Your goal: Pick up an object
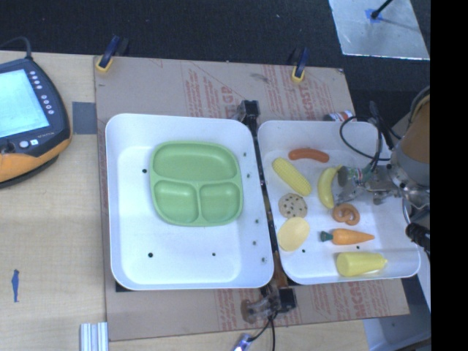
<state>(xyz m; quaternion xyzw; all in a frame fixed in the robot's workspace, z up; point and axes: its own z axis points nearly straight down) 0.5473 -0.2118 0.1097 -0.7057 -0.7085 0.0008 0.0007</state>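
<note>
Wooden worktop (pixel 51 225), cardboard clamped flat under two white bins. Left bin (pixel 124 196): green divided plate (pixel 196 182). Right bin (pixel 409 265): toy food spread out for access. Gripper (pixel 344 187) low between banana (pixel 326 186) and pretzel (pixel 345 213); opening unreadable, nothing visibly held.

You're looking at an evenly lit, bright bench; the two shallow white plastic bins (pixel 124 196) glare close to blown-out, losing surface detail. Shadows are soft and short, tucked under the bin rims. The dark floor (pixel 205 9) at top goes nearly black. Overall focus is slightly soft, small toy foods fuzzy-edged.
</note>
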